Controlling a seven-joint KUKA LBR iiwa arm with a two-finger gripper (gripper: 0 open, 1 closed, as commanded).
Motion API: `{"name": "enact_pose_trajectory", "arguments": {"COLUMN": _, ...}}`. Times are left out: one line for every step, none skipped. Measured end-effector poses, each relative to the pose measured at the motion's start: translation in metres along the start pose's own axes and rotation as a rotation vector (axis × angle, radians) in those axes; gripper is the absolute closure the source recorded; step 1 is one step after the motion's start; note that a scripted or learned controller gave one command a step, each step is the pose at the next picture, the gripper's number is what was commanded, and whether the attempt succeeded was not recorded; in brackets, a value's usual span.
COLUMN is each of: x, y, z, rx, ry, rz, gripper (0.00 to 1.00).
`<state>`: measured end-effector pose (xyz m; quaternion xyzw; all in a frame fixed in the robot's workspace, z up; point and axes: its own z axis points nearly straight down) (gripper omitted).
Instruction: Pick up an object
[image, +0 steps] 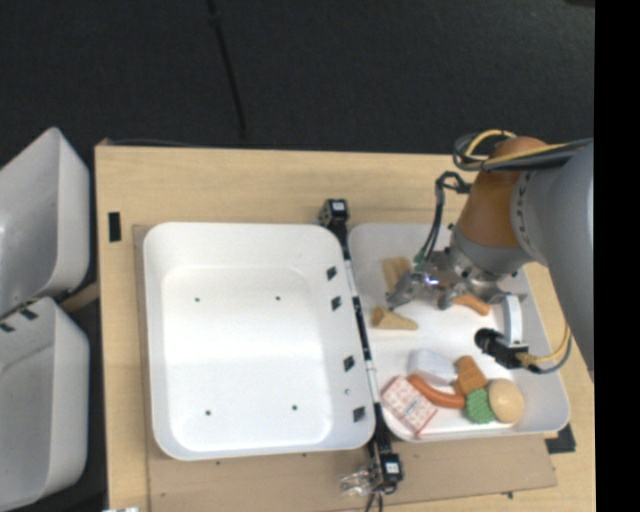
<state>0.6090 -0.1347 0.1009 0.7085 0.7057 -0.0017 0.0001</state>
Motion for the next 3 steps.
{"name": "enact_pose_trajectory", "arguments": {"x": 0.037, "y": 0.056, "z": -0.001, "rx": -0.008, "ry": 0.002, "rz": -0.010, "gripper": 0.00}}
{"name": "enact_pose_trajectory", "arguments": {"x": 0.032, "y": 0.055, "z": -0.012, "rx": -0.006, "ry": -0.002, "rz": -0.009, "gripper": 1.00}}
{"name": "enact_pose_trajectory", "arguments": {"x": 0.083, "y": 0.083, "z": -0.108, "rx": -0.017, "ry": 0.003, "rz": -0.011, "gripper": 1.00}}
